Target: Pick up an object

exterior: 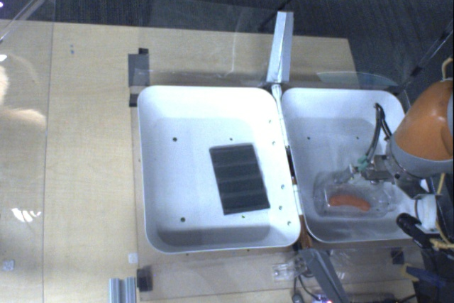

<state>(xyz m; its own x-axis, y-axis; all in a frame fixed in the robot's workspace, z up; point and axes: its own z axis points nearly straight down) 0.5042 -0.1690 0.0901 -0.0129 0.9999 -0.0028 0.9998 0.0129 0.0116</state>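
Orange and slim, a small object lies in the right bin, near that bin's front wall. Its long axis runs nearly left to right across the view, with the right end tipped slightly toward the front edge. It seems to sit inside or under a clear, crinkled plastic wrap, which blurs its outline, so which end is which cannot be told.

The end effector hangs over the same bin, just above and to the right of the orange object, at the edge of the clear plastic. Its parts are too small and cluttered with cables to make out, so whether it is spread or closed cannot be told, and nothing is seen gripped in it. The arm's orange band rises behind it at the right.

In the left bin a dark ribbed rectangular pad lies flat near the middle, its long axis running front to back and leaning a little to the right toward the front. Both bins rest on the pale wooden table.
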